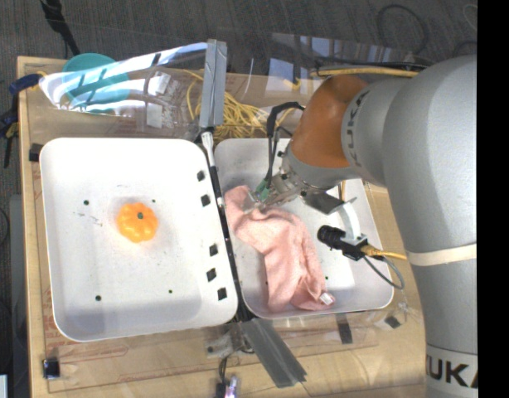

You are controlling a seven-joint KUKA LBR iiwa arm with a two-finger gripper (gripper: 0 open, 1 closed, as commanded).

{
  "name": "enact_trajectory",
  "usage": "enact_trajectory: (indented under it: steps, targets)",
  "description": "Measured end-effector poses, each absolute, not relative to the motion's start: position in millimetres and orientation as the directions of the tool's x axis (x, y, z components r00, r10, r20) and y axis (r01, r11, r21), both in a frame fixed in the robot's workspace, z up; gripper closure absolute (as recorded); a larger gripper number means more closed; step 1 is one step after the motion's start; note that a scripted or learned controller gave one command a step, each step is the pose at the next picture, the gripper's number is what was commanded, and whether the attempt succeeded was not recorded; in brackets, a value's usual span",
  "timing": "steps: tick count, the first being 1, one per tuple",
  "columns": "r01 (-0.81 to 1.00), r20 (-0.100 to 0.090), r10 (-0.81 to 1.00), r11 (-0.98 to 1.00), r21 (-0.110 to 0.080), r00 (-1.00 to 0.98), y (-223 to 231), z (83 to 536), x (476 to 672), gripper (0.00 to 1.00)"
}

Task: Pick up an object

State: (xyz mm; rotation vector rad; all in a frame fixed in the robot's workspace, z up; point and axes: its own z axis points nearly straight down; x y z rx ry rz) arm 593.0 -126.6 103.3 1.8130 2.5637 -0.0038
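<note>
Reaching down onto crumpled pink fabric cloth (281, 251) in right shallow white bin (244, 161); grip state impossible to tell.

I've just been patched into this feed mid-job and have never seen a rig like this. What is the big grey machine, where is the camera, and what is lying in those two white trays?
There is one camera, fixed overhead and looking down at a slant. The big grey machine with the orange band is a robot arm, reaching in from the right of the picture. The part it grasps with, its hand, is down in the right bin, at the upper end of a crumpled pink cloth that lies there. From this angle I cannot tell whether the hand has gripped the cloth. The left bin holds a small round orange object, well away from the hand.
</note>
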Motion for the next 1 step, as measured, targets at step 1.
enact_trajectory:
  steps: [1]
  targets:
    - [0.943, -0.003, 0.943, 0.333, -0.001, -0.333, -126.6, 103.4, 593.0, 0.00]
